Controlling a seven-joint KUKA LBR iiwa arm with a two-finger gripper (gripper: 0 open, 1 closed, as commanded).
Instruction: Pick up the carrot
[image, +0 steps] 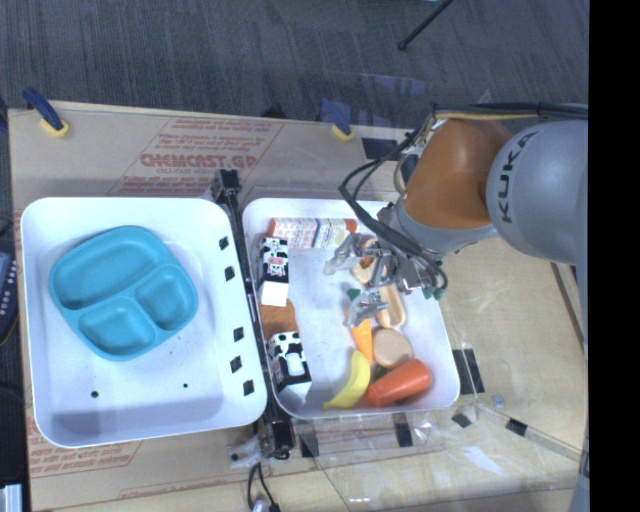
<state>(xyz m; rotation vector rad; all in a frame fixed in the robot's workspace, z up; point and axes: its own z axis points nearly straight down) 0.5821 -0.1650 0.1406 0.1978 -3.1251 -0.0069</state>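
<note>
The carrot (362, 341) is a small orange tapered piece lying in the right bin (320, 300), between a yellow banana (349, 381) and a tan round piece (391, 347). My gripper (356, 281) hangs over the middle of the right bin, just above and behind the carrot. It is open, with one silver finger (339, 260) toward the bin's back and the other (367, 302) close to the carrot's upper end. Nothing sits between them. The arm's orange band (450, 180) covers the bin's back right corner.
The right bin also holds a red-orange oblong item (401, 381), a hot dog bun (392, 305), an orange-and-white carton (311, 232), two cow-patterned boxes (274, 258) (291, 364), a white cube (274, 294) and a brown block (279, 320). A blue divided plate (122, 290) lies in the left bin (60, 400).
</note>
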